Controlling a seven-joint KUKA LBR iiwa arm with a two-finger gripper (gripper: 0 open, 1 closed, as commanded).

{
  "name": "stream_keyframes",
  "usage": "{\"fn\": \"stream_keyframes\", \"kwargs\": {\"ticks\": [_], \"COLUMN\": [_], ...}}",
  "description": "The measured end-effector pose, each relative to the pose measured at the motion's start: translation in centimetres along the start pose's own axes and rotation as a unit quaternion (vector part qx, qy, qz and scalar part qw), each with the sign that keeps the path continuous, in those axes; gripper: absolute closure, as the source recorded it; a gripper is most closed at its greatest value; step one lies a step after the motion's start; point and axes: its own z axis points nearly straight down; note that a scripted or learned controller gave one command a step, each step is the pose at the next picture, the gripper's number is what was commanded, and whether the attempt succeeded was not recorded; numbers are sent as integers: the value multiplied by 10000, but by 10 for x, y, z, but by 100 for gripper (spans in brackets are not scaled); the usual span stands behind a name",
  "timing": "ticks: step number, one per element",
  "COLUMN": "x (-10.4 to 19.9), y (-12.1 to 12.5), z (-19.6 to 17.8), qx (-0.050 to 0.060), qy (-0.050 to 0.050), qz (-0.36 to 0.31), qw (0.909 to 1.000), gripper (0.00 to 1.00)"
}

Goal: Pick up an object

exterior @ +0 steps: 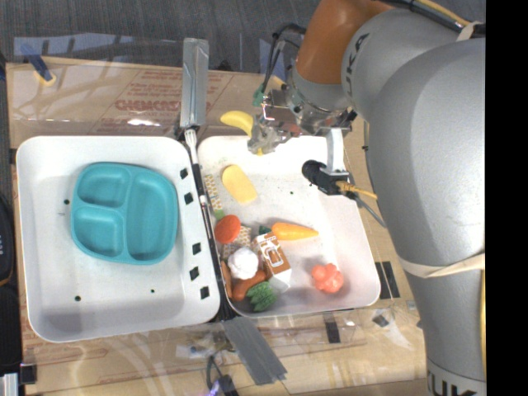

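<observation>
My gripper (263, 141) hangs low over the back edge of the right bin (356, 246), coming down from the orange-banded wrist. A yellow banana (238, 121) lies just left of it on the bin's back rim, very close to the gripper. In the same bin lie a pale yellow block (239, 185), a red-orange tomato (228, 228), an orange carrot (293, 232), a white ball (243, 262), a small brown-and-white carton (273, 256), a pink-red fruit (327, 278) and a green piece (262, 297). Nothing can be made out held in the gripper.
The left bin (49, 304) holds a teal divided plate (125, 211). A grey divider bar (195, 81) rises between the bins at the back. The arm's grey bulk covers the right side, and a black cable fitting (318, 175) hangs over the right bin.
</observation>
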Motion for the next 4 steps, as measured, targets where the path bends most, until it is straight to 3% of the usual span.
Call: {"fn": "stream_keyframes", "kwargs": {"ticks": [1,2,3,4], "x": [1,-24,-12,-19], "y": [0,-45,-27,-79], "z": [-10,-2,-43,-8], "qx": [8,-1,-12,3], "qy": [-4,-2,-2,-1], "qz": [-42,402,820,-197], "qw": [10000,9992,9966,9998], "gripper": [100,100,100,100]}}
